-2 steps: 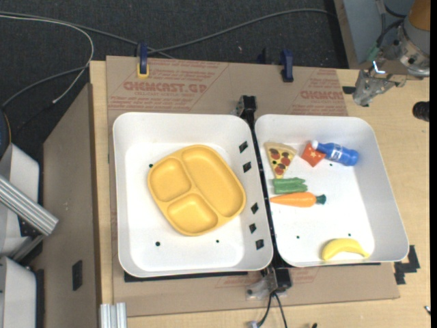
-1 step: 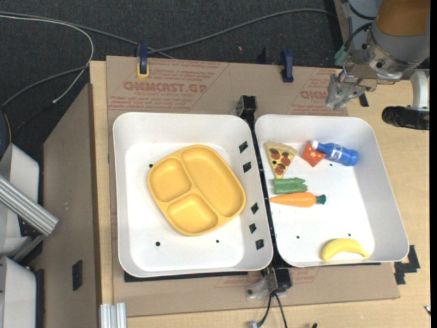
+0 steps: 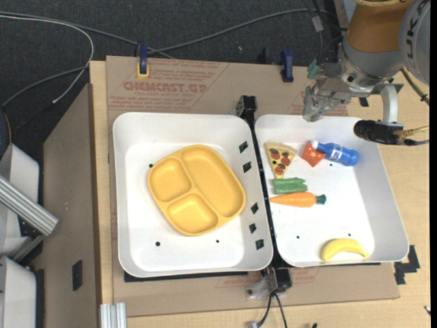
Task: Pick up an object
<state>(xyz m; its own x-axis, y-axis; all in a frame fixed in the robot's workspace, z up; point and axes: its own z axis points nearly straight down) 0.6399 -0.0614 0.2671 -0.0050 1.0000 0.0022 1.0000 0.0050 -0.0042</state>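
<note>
Currently the gripper is hovering over the far rim of the right bin, carrying nothing; whether it is spread or pressed together cannot be told from this angle. Inside that bin, a pizza slice is lying near the left wall, with green beans and a carrot just below it. A red block is touching a blue bottle lying on its side. A banana is resting at the near edge. The left bin is holding a yellow divided plate.
</note>
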